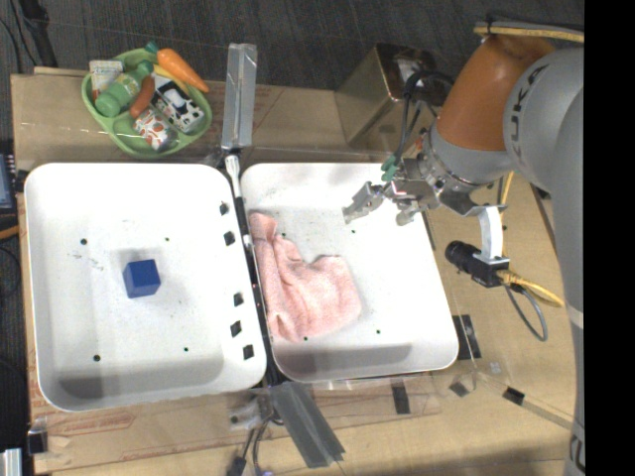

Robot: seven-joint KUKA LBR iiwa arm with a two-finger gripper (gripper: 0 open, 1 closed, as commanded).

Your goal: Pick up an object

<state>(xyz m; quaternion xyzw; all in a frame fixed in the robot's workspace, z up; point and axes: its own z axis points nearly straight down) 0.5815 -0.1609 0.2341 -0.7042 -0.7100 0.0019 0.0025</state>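
A crumpled pink cloth (304,288) lies in the right bin (417,315), against its left wall. A small blue cube (142,277) sits alone in the left bin (60,226), left of its middle. My gripper (383,207) hangs over the upper right part of the right bin, up and to the right of the cloth and apart from it. Its two fingers are spread open with nothing between them.
A green bowl (109,132) with toy food, a carrot among it, stands on the bench beyond the left bin's far edge. A metal divider (239,97) runs between the bins at the back. The arm's grey body fills the right side.
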